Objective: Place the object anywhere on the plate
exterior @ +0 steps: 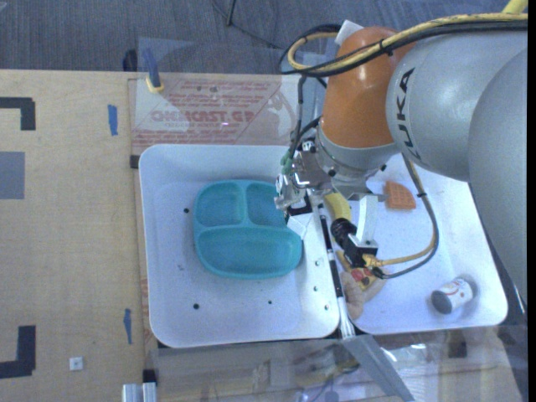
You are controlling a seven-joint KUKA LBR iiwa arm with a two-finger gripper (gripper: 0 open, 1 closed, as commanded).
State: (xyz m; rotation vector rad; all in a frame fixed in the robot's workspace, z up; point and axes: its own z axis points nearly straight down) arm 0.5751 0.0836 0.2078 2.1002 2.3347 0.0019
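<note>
A teal plate [243,233] with three compartments lies in the left white bin [167,291]. My gripper [288,193] hangs over the plate's upper right corner, close to the divider between the bins. The arm's orange band and wrist hide most of it. No object is visible at its tip. In the right bin [477,249] lie an orange piece [400,195], a tan and brown thing [362,290] against the divider, and a small white and grey cylinder [452,296] with a red mark.
A clear plastic sheet with red lettering [209,115] lies behind the left bin. The wooden bench [67,224] stretches to the left, marked with black corners and blue tape. The grey arm [469,99] covers the upper right bin.
</note>
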